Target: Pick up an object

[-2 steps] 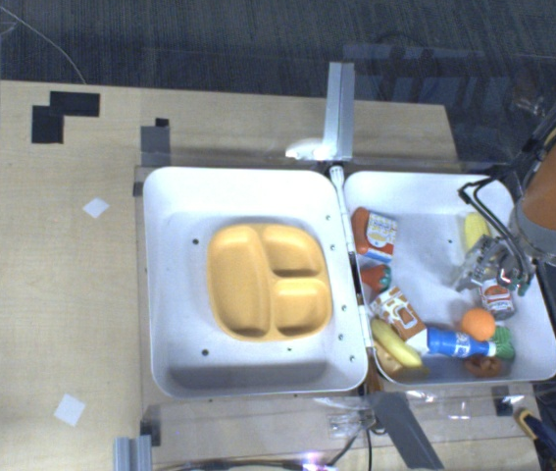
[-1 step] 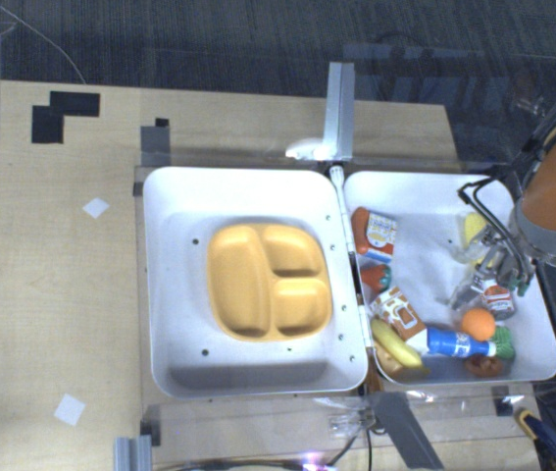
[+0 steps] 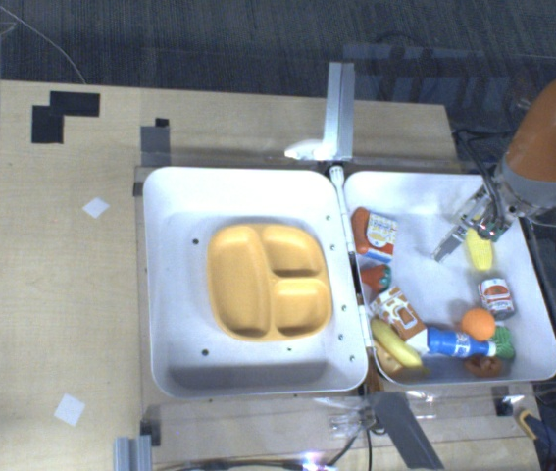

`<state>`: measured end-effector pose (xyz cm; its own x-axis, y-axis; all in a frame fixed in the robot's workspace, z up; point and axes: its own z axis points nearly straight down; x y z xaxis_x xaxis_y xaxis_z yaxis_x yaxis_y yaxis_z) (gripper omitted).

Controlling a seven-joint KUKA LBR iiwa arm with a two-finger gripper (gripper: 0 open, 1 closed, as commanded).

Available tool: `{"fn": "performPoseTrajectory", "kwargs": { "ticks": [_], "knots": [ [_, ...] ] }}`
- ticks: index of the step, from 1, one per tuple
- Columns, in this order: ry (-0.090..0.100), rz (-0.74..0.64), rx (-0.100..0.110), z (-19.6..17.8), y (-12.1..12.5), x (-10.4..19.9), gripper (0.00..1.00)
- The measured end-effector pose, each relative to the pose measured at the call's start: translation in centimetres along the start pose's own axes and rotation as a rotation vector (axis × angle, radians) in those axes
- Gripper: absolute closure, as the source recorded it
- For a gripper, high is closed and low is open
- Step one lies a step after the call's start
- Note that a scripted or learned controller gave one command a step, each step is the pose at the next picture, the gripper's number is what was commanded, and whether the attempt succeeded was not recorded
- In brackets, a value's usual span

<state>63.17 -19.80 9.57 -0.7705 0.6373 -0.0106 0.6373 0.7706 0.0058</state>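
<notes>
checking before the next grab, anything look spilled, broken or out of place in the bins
Nothing looks spilled or broken. The yellow tray lies flat in the left bin. In the right bin the toy food is a loose jumble along the left wall and near edge, with the banana partly under a box.

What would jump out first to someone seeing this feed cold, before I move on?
The yellow divided tray lying alone in the middle of the left bin draws the eye first. Next comes the clutter along the right bin's left and near sides: a banana, an orange ball, a blue bottle. The gripper hangs over that bin's far right, beside a yellow piece.
</notes>
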Motion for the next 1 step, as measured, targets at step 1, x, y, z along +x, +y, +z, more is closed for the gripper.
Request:
{"fn": "performPoseTrajectory", "kwargs": {
  "ticks": [1],
  "knots": [
    [-0.001,-0.130,0.001,-6.12,-5.17,4.81,0.00]
  ]
}}
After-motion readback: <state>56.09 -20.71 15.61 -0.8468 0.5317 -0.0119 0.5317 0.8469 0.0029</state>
